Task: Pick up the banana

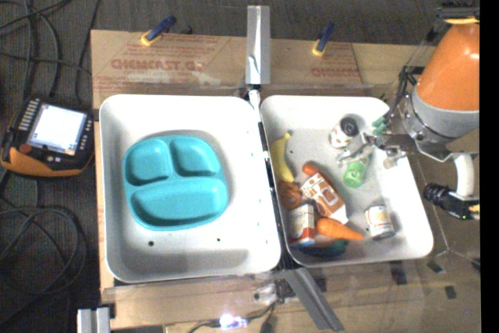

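Yellow curved banana (281,158) lying along the left wall of the right-hand shallow white bin (405,246), lengthwise, upper tip near the bin's back-left corner, lower end running down toward an orange pretzel-shaped toy (290,193). Nothing touching its upper half.

Just right of the lower end — a small carton in orange, brown and white (325,194), tilted, with a reddish-orange rounded end poking out at its upper left. Below that, a small tin can with a pale label (303,222) and an orange plastic carrot (340,229) lying crosswise, its point aimed right; under the carrot, a dark teal object (327,248), partly hidden, against the front wall. Farther right, near the front-right corner, a small silver can on its side (379,221).

Toward the back of the same bin, a white-and-dark round object (345,130), and beside it a translucent green plastic piece (355,172).

Grey two-finger gripper (373,143) hanging over the right-centre of that bin, just above the green piece, well apart from the banana — spread of the fingers not readable from this slant. Arm's orange band (456,66) at the right edge.

Left-hand white bin (109,246) holding a turquoise divided plastic plate (178,182) with three compartments. On the floor at left, an orange-and-black handheld controller with a lit screen (48,135).
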You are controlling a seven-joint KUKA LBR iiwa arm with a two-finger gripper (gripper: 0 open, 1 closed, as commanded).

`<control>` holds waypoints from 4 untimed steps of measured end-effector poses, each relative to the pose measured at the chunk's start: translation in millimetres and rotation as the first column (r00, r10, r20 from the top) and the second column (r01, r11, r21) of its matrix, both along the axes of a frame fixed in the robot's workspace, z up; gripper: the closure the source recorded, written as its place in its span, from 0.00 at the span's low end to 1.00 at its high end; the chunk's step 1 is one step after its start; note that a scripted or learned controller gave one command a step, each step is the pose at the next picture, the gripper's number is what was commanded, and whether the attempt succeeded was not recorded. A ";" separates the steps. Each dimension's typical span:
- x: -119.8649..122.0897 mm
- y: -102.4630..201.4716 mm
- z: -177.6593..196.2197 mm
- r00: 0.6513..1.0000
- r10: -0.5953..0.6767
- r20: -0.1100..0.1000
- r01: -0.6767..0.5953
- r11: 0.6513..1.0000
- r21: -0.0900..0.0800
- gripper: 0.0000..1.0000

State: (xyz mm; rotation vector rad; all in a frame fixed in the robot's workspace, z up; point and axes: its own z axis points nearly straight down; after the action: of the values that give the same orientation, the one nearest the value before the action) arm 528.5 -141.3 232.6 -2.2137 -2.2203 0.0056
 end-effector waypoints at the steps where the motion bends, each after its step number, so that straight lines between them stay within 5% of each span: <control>1: 53.0 31.2 -140.3 0.988 -0.152 0.006 0.152 0.988 -0.003 0.00; 2: 32.8 39.3 -143.2 0.987 0.159 0.020 -0.159 0.987 -0.013 0.00; 3: 101.6 35.8 -143.7 0.876 0.483 0.013 -0.483 0.876 -0.014 0.00; 4: 101.6 35.8 -143.7 0.876 0.483 0.013 -0.483 0.876 -0.014 0.00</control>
State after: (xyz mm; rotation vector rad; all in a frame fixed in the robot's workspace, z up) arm 630.1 -105.5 89.0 -1.6003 -2.7191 0.0011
